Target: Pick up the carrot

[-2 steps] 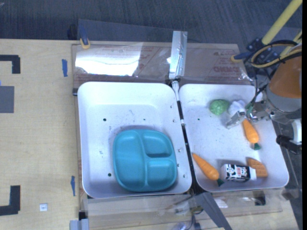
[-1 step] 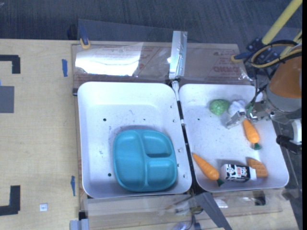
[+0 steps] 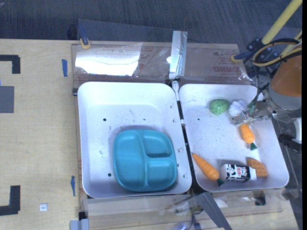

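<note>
The claw (image 3: 245, 113) hangs low in the right bin (image 3: 283, 147); whether it is clenched or released I cannot tell. One carrot (image 3: 247, 134) lies just below it, another carrot (image 3: 206, 166) farther down-left.

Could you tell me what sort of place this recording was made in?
Probably a robotics lab bench set up for picking trials: two white bins side by side, toy food such as a carrot in one, and a cabled robot arm reaching in.
</note>
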Controlling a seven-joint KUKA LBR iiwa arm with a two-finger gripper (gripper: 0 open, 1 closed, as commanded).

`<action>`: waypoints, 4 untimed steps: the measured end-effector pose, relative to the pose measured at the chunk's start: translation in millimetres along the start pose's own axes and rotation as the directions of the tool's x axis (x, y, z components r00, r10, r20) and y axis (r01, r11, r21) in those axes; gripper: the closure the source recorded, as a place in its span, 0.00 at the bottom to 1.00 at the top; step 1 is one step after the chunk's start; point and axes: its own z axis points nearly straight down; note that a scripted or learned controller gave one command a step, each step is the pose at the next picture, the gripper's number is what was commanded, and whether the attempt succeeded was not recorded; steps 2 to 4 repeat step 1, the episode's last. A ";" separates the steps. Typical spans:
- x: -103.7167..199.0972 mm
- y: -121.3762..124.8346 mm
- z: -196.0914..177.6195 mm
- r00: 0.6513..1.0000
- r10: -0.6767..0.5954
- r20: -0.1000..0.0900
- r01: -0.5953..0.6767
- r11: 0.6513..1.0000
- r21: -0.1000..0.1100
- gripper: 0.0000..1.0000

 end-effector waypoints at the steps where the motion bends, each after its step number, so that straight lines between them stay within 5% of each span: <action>1: 50.5 -7.2 -64.5 0.988 0.153 0.005 -0.153 0.988 0.007 1.00; 4: 50.5 -7.2 -64.5 0.988 0.153 0.005 -0.153 0.988 0.007 1.00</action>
